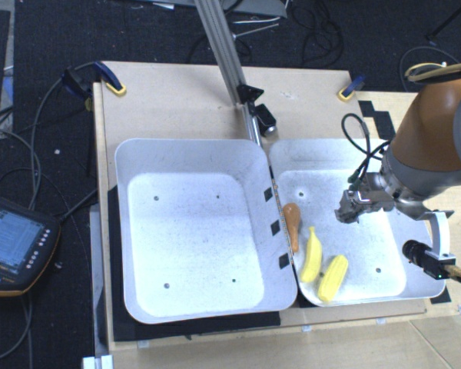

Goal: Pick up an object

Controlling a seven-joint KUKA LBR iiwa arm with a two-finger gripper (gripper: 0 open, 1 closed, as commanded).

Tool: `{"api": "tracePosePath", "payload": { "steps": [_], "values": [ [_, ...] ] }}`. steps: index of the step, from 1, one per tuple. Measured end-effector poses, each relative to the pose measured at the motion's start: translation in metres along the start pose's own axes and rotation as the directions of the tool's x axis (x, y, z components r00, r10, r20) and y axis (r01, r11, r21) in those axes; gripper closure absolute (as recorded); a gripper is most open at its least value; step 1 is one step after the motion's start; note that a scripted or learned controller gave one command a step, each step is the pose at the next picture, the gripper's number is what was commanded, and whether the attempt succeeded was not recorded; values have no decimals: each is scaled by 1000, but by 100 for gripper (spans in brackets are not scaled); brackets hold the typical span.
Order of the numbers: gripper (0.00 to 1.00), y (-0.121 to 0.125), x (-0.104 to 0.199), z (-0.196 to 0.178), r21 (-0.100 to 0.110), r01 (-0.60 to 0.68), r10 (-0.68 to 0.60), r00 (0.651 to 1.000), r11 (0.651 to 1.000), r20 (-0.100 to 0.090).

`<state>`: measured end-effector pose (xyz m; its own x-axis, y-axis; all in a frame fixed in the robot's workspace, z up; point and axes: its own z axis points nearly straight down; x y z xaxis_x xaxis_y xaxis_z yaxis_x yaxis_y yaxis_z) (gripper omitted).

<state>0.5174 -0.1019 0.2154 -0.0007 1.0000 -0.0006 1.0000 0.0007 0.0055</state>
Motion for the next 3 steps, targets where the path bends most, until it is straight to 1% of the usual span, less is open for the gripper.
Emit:
{"api": "tracePosePath", "payload": {
  "steps": [1,2,3],
  "values": [
    [100,-7,-6,-49,2,-1,1,1000,1000,0],
    [100,23,45,-35,7,4,-4,1000,1000,-1],
    [100,53,88,-21,7,3,-3,1000,1000,-1]
  ]
}}
